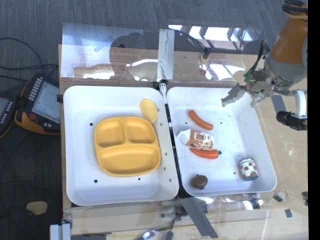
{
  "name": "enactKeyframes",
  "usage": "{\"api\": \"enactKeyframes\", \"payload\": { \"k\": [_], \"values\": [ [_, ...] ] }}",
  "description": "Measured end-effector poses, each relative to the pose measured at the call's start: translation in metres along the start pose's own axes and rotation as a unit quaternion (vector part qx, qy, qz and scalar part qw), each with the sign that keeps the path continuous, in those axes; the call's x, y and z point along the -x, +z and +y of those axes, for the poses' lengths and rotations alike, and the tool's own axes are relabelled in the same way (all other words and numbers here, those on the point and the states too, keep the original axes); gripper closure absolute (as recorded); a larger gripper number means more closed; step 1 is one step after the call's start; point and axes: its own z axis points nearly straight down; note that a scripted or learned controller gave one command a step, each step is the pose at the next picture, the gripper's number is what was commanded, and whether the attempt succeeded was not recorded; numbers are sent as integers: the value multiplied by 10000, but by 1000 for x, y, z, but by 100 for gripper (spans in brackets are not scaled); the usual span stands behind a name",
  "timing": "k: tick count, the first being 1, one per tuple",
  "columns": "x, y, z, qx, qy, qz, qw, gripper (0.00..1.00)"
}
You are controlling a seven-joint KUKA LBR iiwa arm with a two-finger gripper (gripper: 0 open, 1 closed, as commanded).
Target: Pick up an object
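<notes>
1. The arm (291, 39) comes in from the upper right, grey casing with its orange band bright above the wrist, bent down toward the far right corner of the right bin (265, 149).
2. The pincer (243, 95) hangs over that bin's upper right rim. 1 grey finger juts out to the left and another points down beside it; they stand spread apart, with nothing between them.
3. Down and to the left of the pincer, near it, lies a smooth orange sausage (200, 119), a short rounded tube set at a slant.
4. Further below in the same direction sits a small printed carton (200, 141), red and white, flat-sided, partly on a white wrapper.
5. Touching the carton's lower edge is a second sausage (205, 153), redder and glossy.
6. Almost straight below the pincer, well apart, stands a small can (248, 168) with a red and white pattern, cylindrical.
7. Below and left, at the bin's near edge, rests a dark brown rounded lump (199, 181), matte.
8. Far to the pincer's left, in the left bin (75, 149), lies a yellow plastic tray (128, 146) with 3 compartments, and a pale yellow oval piece (149, 110) leans by the divider.
9. Both bins are white, shallow and smooth.
</notes>
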Motion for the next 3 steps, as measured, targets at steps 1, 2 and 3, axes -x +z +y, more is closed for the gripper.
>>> {"api": "enactKeyframes", "payload": {
  "k": [1,2,3],
  "values": [
    [-46,136,21,6,5,-14,10000,0],
    [-47,127,21,-4,-2,-15,10000,100],
    [-100,34,1,2,1,-3,10000,100]
  ]
}}
